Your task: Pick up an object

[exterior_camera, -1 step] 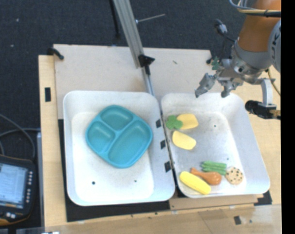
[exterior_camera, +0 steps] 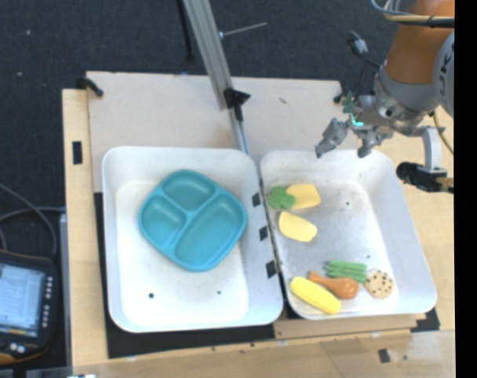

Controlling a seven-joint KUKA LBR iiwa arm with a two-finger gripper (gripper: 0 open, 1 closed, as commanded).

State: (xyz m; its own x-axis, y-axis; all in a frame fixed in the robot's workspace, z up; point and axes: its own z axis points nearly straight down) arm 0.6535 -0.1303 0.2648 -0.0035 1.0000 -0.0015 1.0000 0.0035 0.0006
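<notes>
Gripper (exterior_camera: 345, 142): fingers apart, holding nothing, at 1 o'clock above right bin (exterior_camera: 396, 211).
Reason: probably ready to descend on the toy food (exterior_camera: 297, 227).

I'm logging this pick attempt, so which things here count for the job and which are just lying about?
For the job: gripper, open above the right bin; corn, cookie, green beans, yellow pieces.
Lying about: blue tray, left bin, metal post.
</notes>
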